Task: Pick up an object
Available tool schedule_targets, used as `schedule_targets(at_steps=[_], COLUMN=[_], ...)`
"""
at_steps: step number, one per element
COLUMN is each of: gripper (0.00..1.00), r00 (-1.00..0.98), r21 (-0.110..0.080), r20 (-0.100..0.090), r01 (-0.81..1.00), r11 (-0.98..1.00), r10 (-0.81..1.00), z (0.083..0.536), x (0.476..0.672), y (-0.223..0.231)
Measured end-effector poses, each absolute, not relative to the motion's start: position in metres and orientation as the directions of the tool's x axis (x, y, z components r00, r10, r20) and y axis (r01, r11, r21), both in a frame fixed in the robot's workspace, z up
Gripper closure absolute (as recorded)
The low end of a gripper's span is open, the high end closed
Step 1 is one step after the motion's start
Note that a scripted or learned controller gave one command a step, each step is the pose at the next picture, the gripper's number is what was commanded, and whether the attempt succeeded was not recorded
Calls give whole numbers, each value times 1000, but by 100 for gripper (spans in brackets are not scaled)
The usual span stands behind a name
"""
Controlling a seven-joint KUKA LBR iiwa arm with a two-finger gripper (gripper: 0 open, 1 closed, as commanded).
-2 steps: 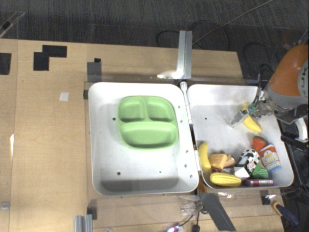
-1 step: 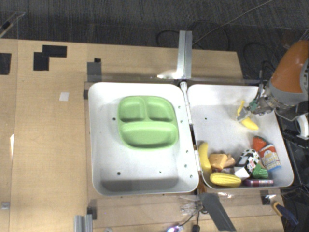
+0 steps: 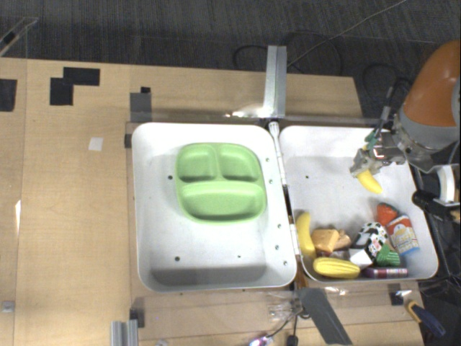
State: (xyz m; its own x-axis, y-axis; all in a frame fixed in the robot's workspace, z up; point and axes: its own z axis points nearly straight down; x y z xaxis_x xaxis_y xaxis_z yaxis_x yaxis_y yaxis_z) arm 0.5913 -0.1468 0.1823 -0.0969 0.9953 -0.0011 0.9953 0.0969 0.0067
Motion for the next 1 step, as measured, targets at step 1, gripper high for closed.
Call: schedule_targets(at_steps=[1], gripper=[100], r00=[192], r21=[6], r20=[0], r01=[981], r11=[-192], r10=[981], z=[275], x=[558], y=[-123])
